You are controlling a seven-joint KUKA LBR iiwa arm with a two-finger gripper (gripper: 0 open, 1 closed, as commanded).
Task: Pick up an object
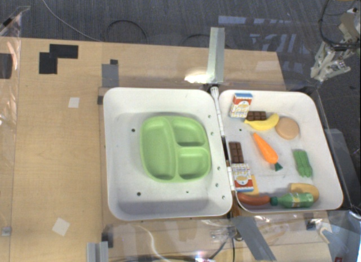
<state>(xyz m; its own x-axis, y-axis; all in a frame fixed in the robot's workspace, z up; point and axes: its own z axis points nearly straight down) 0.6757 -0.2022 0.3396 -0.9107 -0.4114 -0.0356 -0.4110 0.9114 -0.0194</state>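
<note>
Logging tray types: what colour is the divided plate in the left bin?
Light green, seen in the camera view: divided plate.

Two white bins side by side on a tabletop [51, 142]

Left bin [121, 142] holds a green divided tray [172, 148]; right bin [321, 137] holds a carrot [265, 148], banana [264, 122] and green bottle [293, 200].

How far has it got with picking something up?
Nothing looks done yet. The gripper sits at the upper right, outside the right bin, with nothing seen in it. The toy carrot, banana and the other toy foods all lie in that bin. Reaching in, grasping and lifting are all left.
</note>
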